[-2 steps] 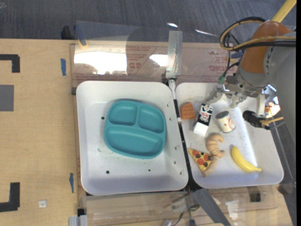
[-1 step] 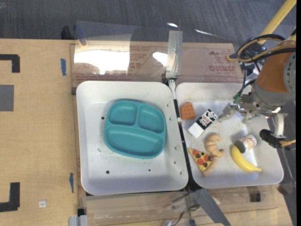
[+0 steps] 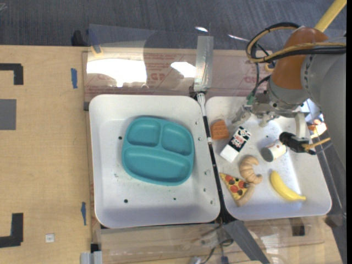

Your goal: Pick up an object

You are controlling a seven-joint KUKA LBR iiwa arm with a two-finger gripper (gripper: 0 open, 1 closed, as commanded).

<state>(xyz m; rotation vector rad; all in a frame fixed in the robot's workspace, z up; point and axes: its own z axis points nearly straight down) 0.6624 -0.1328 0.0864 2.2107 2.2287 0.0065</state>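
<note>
So the arm is parked over the back of the right bin (image 3: 324,199), and to me it reads as the approach step: nothing lifted yet, everything in there lying flat on the bin floor. The gripper (image 3: 258,113) sits near the bin's far edge, and it's too cluttered with cables and metal bits up there to tell how its claw is set, or whether anything is in it. Doesn't look like it's carrying anything, but that's a guess.

Closest candidates: the orange cookie-looking toy (image 3: 219,128) is just down-left of the gripper, and the black-and-white carton (image 3: 235,142) lies right beside that, a bit nearer the camera. The small white cylinder (image 3: 273,151) is below the wrist. Further forward are the croissant (image 3: 251,168), the pizza slice (image 3: 236,187) and the banana (image 3: 286,186), all well apart from the claw.

The left bin (image 3: 104,202) has the teal divided plate (image 3: 158,150).

Next move probably needs a pick of one target, centring over it, then a straight drop. The carton and cookie being so close together could get messy.
</note>
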